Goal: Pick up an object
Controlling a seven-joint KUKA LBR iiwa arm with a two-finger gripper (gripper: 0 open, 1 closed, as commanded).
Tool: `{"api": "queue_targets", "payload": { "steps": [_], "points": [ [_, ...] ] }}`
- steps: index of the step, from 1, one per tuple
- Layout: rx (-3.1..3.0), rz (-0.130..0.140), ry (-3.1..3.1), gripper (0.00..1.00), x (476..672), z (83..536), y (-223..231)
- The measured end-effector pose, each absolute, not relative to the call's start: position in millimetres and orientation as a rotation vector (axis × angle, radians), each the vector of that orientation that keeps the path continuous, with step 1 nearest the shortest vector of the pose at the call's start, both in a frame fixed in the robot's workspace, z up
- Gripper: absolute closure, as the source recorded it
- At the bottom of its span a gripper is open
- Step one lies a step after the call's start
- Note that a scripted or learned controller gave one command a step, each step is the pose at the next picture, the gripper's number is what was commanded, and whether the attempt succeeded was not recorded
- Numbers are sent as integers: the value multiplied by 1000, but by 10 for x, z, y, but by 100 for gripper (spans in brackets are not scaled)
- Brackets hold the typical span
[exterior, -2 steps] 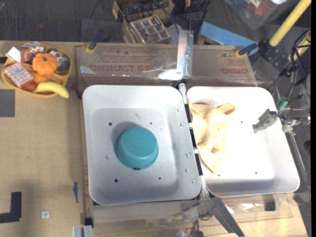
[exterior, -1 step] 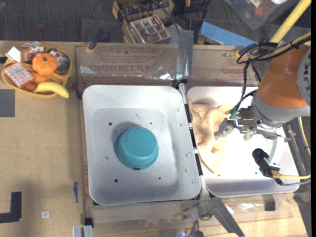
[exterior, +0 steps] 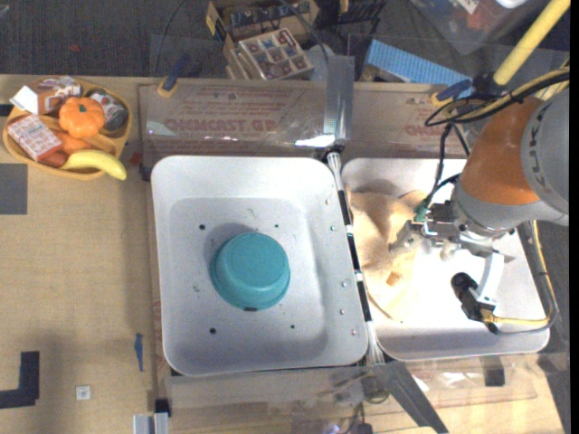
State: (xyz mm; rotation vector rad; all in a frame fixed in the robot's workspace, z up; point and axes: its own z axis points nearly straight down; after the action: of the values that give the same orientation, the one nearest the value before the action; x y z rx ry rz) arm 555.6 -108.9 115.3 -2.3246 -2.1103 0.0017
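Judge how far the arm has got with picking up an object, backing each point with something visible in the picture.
Done: the arm has reached in over the right bin. In hand: its pincer sits low by a small orange piece, with nothing visibly held. Left: an actual grasp and lift; the teal bowl lies upside down, untouched, in the left bin.

The gripper sits under the arm's wrist, so its fingertips are lost against the pale thing in the right bin. That thing is blown out by glare and cannot be named. The arm's upper part is cut off at the right edge.
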Motion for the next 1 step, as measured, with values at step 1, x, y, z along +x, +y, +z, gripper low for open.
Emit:
{"api": "queue_targets", "payload": {
  "steps": [1],
  "points": [
    [-2231, -7, -2219, 0, 5702, 900, -960]
  ]
}}
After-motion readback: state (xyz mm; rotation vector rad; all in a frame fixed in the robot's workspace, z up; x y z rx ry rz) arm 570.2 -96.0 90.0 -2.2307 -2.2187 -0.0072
